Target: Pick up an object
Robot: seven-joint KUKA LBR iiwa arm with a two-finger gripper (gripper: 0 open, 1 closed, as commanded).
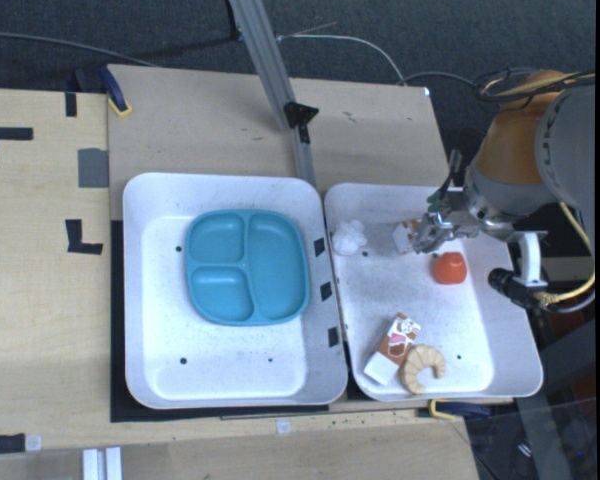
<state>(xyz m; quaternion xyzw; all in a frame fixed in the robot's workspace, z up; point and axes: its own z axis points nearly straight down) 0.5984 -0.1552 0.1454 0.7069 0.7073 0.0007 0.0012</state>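
1. A wooden bench (40,298) fills most of the scene, seen from above at a slant, with dark floor beyond its far edge.
2. Two shallow white bins sit side by side on it, their inner edges touching: the left bin (150,368) and the right bin (505,363).
3. A grey robot arm (570,143) with an orange band reaches in from the right, over the far right corner of the right bin.
4. A grey metal pole (265,53) slants down from the top toward the gap between the bins.
5. A light blue plate (248,266) with three compartments lies flat in the left bin, toward its far side.
6. The gripper (427,230) hangs low over the far part of the right bin. From where I stand I cannot tell how its tips are set, nor whether it has hold of anything.
7. A croissant (423,365) lies near the right bin's near edge.
8. Touching it on the left is a small red and white packet (398,340), with a pale block (379,369) just beside both.
9. A small red object (449,267) sits just beside the gripper, on its near right side.
10. A small crumpled white object (350,236) rests near the right bin's left wall, left of the gripper.
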